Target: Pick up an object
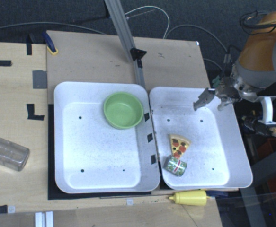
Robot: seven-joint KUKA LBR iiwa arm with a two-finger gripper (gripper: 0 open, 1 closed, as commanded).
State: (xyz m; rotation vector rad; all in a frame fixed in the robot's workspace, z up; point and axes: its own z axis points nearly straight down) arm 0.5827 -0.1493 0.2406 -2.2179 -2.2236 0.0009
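The surface (104,56) carried a left bin (66,126) and a right bin (223,141). The green bowl (123,109) sat in the left bin. The fingers (209,100) hovered spread and empty above the right bin's far edge. Recommended: descend centred over the pizza slice (179,145) beside the small can (175,166)

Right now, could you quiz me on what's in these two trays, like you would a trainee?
1. True or false: the green bowl sits in the left bin.
2. Which lies nearer the right bin's front edge: A) pizza slice B) can?
3. Fill in: the tool hovers over the ___ bin.

Key: 1 true; 2 B; 3 right.
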